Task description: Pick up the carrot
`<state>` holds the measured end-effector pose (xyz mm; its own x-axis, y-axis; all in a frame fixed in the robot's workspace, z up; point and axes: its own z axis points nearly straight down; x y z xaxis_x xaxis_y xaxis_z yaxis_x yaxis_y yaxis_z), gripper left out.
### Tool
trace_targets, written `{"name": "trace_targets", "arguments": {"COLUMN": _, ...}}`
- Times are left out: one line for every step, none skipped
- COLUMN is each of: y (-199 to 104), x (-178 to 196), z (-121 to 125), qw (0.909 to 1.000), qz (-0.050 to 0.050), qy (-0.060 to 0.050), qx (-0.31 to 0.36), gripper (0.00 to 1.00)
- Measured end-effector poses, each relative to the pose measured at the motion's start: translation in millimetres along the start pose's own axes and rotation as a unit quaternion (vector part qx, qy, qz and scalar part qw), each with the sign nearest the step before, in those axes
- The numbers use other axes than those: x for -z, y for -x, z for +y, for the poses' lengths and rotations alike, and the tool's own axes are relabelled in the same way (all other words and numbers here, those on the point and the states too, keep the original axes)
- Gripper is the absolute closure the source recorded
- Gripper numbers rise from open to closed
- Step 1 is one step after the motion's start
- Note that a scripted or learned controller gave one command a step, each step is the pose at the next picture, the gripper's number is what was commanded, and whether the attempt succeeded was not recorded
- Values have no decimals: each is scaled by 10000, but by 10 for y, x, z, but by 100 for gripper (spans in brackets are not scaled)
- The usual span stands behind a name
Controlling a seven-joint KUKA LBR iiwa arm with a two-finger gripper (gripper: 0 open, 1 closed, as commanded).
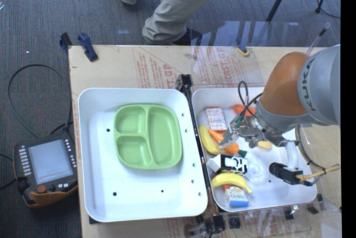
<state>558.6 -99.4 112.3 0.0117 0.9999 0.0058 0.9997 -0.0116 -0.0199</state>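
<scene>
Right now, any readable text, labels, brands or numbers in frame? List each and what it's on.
"KUKA", partly visible, on the grey arm.
Red printing on the bench board: too blurred to read.
Small red-and-white packet in the right bin: print too small.
Box by the lower banana: unreadable.
Pendant screen: nothing legible.

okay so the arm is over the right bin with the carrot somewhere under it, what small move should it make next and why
Probably a short drop straight down. The claw hangs just over the carrot in the right bin, with a banana close on its left, so a straight descent seems safer than a sideways shift. I can't tell the carrot's exact outline.
</scene>
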Motion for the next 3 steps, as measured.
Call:
{"name": "trace_targets", "arguments": {"y": 29, "x": 148, "z": 34, "qw": 10000, "qz": -3, "qy": 54, "qx": -46, "gripper": 100}}
{"name": "trace_targets", "arguments": {"y": -143, "x": -201, "z": -128, "qw": 9979, "qz": -41, "qy": 120, "qx": 633, "gripper": 100}}
{"name": "trace_targets", "arguments": {"y": -1011, "x": 1176, "z": 50, "qw": 9987, "qz": -18, "qy": 139, "qx": 491, "gripper": 100}}
